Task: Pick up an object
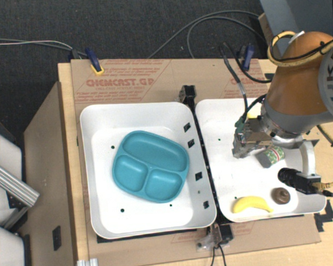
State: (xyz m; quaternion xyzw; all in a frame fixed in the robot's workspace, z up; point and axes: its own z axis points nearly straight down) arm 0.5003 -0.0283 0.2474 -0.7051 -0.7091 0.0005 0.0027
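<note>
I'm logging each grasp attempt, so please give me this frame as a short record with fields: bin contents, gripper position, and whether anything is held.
left bin: one teal divided plate, lying flat near the middle
right bin: yellow banana by the near wall; brown round item just right of it; small grey item with a green-and-white label further back
gripper: over the right bin, just left of the labelled item
held object: cannot tell from this view

The bench point(45, 164) is carrying a printed cardboard sheet point(124, 79), and on it the left bin point(93, 161) and right bin point(221, 118) are sitting side by side.
</note>
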